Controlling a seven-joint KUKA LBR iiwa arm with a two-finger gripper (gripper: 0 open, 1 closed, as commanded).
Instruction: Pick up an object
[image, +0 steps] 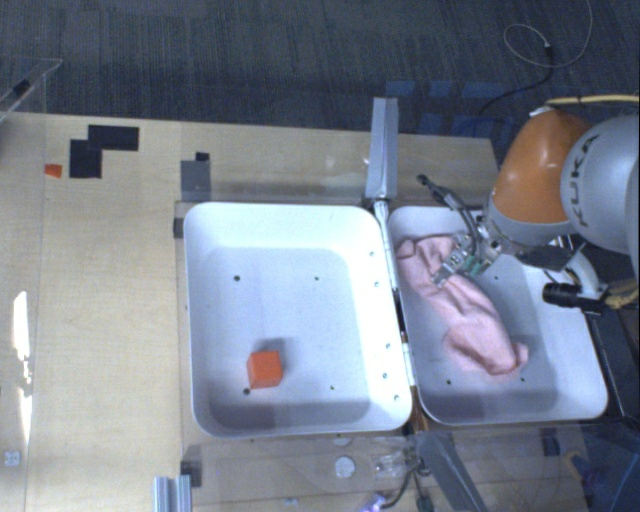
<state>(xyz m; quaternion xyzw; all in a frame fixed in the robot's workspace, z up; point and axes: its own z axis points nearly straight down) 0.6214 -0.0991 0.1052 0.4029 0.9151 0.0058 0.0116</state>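
Observation:
A crumpled pink cloth (472, 318) lies in the right bin (562, 385), running from the bin's upper left toward its middle. My gripper (463, 263) is down at the cloth's upper part and touches the fabric, which bunches up toward it. The arm's orange band (535, 170) and grey wrist hang over the bin's upper right corner. A small orange cube (265, 369) sits alone in the left bin (290, 290), near its front left, far from the gripper.
A grey metal post (383, 150) stands at the back between the two bins. Black blocks (100, 148) and a small orange tag (53, 171) lie on the wooden bench at the far left. A black bracket (196, 178) sits behind the left bin.

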